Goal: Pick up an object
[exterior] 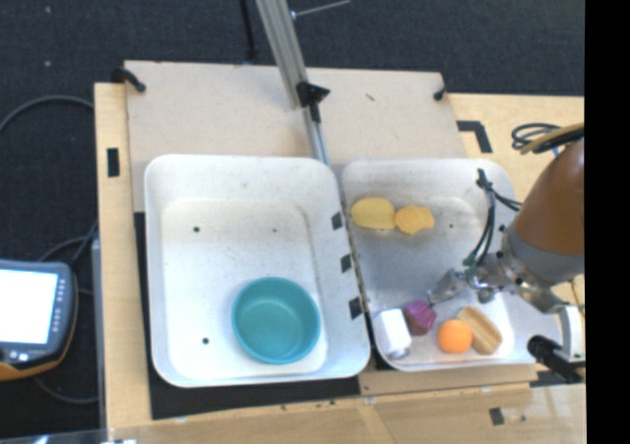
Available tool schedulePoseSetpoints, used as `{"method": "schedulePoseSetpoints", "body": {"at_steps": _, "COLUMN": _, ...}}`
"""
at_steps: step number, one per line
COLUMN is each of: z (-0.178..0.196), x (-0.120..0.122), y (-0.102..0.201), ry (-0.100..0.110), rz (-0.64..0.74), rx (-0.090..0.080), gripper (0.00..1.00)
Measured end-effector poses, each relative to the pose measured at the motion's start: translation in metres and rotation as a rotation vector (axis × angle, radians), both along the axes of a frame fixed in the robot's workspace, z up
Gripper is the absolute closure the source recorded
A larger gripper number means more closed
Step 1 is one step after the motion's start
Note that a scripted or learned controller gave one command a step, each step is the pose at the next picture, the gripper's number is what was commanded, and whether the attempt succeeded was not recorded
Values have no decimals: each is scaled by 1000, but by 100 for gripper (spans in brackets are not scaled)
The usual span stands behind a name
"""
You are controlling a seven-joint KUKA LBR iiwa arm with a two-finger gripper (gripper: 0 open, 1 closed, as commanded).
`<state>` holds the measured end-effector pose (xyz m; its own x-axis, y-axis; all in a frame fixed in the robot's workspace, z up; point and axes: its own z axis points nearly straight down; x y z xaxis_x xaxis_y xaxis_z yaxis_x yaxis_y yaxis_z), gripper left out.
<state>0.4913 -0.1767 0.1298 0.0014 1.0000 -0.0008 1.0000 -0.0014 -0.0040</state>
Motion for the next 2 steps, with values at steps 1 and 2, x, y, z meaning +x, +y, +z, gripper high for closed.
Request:
{"method": "schedulePoseSetpoints", "body": {"at_steps": 1, "z": 14, "x": 3, "y": 0, "ry": -9, "rz": -5, "rx": 0, "gripper": 100}}
{"method": "schedulePoseSetpoints", "body": {"at_steps": 2, "z": 59, "x": 1, "y": 4, "ry": -10, "rz": 4, "rx": -1, "gripper": 100}}
